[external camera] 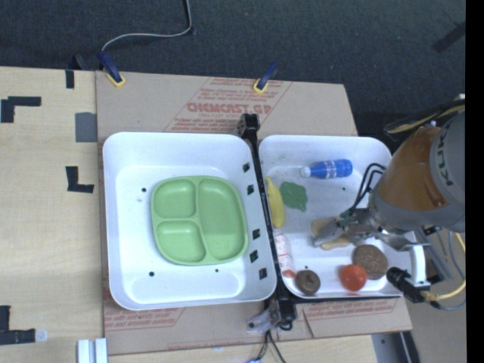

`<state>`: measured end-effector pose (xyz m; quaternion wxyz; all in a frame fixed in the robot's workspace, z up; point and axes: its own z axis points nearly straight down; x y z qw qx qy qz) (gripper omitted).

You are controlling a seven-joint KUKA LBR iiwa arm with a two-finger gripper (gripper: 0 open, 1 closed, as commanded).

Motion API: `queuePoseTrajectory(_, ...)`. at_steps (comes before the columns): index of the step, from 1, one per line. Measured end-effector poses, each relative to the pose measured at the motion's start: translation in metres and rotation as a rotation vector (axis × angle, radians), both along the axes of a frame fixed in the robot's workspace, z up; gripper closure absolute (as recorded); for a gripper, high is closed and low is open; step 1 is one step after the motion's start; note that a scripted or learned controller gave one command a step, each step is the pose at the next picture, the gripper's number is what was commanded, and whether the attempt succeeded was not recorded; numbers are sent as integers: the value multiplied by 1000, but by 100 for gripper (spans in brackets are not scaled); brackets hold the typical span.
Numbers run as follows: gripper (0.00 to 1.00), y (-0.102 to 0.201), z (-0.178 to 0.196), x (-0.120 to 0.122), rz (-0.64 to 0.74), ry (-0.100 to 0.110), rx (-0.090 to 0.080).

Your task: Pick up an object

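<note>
End effector [330, 233] low in right bin [325, 146], grip state I can't tell; nothing lifted, pick pending.

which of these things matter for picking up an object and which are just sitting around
For the job:
grey two-finger gripper
blue plastic bottle
yellow banana
green leafy toy
red tomato-like ball
brown round disc
small brown ring

Lying about:
green divided plate
yellow clamps

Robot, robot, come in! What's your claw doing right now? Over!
Gripper low in the right bin, fingers unclear. Nothing seen held. Closest by: brown disc, tomato. Green plate sits in the left bin.
</note>
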<state>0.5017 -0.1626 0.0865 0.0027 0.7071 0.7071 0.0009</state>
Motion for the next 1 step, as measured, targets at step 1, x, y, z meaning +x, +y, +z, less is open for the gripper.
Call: queuePoseTrajectory(1, 100, 0, 10, 0, -1, 0, 0)
